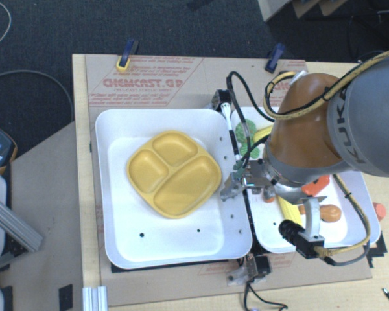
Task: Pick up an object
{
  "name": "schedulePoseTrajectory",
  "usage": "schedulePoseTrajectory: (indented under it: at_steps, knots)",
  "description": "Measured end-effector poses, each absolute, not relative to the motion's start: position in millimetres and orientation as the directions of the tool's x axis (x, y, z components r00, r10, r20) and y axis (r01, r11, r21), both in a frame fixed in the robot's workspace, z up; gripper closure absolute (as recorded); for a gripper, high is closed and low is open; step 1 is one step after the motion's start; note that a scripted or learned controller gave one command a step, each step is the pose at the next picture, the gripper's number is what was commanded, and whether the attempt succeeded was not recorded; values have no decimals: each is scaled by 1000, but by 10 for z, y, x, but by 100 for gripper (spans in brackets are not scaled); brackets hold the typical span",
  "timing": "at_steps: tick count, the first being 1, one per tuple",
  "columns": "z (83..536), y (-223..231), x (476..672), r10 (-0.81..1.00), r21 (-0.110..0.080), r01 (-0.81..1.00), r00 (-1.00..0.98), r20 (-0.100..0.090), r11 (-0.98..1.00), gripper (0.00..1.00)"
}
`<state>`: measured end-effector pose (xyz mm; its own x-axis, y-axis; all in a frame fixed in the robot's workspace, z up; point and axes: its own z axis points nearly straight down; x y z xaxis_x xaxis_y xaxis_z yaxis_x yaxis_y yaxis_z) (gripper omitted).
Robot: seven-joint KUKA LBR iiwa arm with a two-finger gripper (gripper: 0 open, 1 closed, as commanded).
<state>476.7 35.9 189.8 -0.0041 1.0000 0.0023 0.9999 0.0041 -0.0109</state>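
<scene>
1. Nearest the camera, cables are trailing off the front lip of the bench [181, 284], and a small black fitting is sitting where the two bins meet.
2. The left bin [117, 238] is holding a yellow divided plate [175, 172], lying flat and angled, its three compartments facing up. It looks an awkward pick, wide and shallow, judging by its shape.
3. The arm [324, 128] is reaching in from the right and hovering over the divider between the bins. The gripper [236, 183] is pointing down at the left bin's right rim, just beside the plate's edge; whether it is clenched or released, I cannot tell, and nothing is visibly caught in it.
4. The right bin [366, 203] is carrying small things, mostly hidden under the wrist: orange pieces [318, 185], a yellow piece, something green [241, 135].
5. Further back, the bins are resting on a brown board [142, 80], seemingly pinned down by clamps at its far edge.
6. Beyond, dark carpet [84, 11] is running under loose cables.
</scene>
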Motion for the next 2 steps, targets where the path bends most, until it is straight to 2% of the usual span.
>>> schedulePoseTrajectory:
  at_steps: [1, 2]
  knots:
    - [2962, 733, 4803, 1000, 11, 1000, -6, 3, 6, 0]
    - [3010, 712, 4800, 1000, 3, 1000, -1, 1, 1, 100]
